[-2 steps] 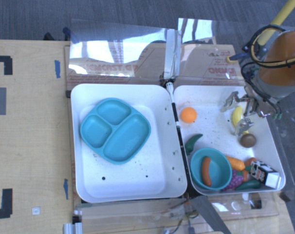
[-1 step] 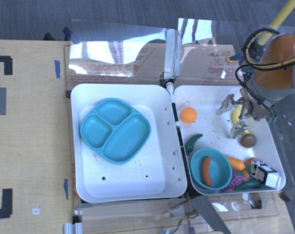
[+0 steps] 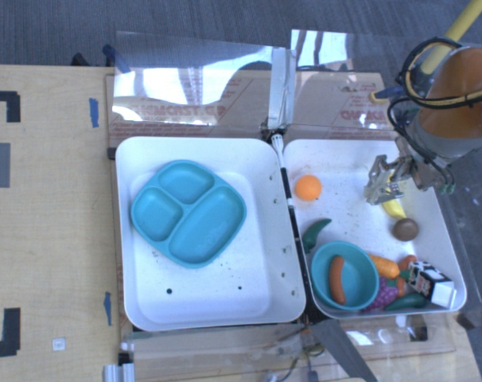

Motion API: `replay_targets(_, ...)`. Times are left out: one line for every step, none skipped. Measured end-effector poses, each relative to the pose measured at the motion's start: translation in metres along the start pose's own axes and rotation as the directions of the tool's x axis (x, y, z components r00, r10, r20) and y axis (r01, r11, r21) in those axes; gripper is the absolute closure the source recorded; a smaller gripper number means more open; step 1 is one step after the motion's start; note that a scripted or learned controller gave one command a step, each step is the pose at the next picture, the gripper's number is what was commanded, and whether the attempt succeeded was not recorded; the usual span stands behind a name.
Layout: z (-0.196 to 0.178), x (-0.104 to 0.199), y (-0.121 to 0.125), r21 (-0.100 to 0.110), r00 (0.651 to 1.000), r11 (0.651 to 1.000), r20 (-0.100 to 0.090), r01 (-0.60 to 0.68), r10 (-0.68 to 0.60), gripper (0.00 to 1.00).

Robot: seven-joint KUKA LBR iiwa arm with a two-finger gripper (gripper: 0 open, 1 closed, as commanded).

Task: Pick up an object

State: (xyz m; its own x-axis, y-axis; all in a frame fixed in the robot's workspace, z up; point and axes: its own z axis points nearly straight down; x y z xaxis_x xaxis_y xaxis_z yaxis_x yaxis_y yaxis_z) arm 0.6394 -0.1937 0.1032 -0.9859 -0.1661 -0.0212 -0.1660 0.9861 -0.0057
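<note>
Camera view: looking down at a slant on two white bins, with my arm (image 3: 444, 94) coming in from the right.
My gripper (image 3: 382, 188): low over the right bin (image 3: 344, 153), near its far right part; whether it is parted or closed I cannot tell, and I see nothing clearly held in it.
Yellow piece (image 3: 395, 208): lies on the bin floor just beside my gripper, on its near-right side, partly hidden by it; touching or not, I cannot tell.
Brown round piece (image 3: 406, 229): just nearer the camera than the yellow piece, apart from my gripper.
Orange ball (image 3: 308, 188): to the left of my gripper, close to the divider between the bins.
Blue bowl (image 3: 344, 274): near front of the right bin, with an orange sausage-shaped piece (image 3: 337, 280) inside it.
Green piece (image 3: 316, 231): just behind the bowl, on its left.
Front right corner: a cluster of small toys (image 3: 412, 283), too jumbled to name.
Left bin (image 3: 145, 293): holds a blue divided plate (image 3: 188, 212).
</note>
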Motion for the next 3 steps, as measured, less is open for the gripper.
replay_targets(0.016,-0.030,-0.004,0.001,0.950,0.950,-0.010,-0.311,0.311,1.00)
replay_targets(0.014,0.043,-0.025,0.003,0.952,0.952,-0.014,-0.305,0.305,1.00)
replay_targets(0.015,0.042,-0.023,0.001,0.953,0.953,-0.015,-0.303,0.303,0.00)
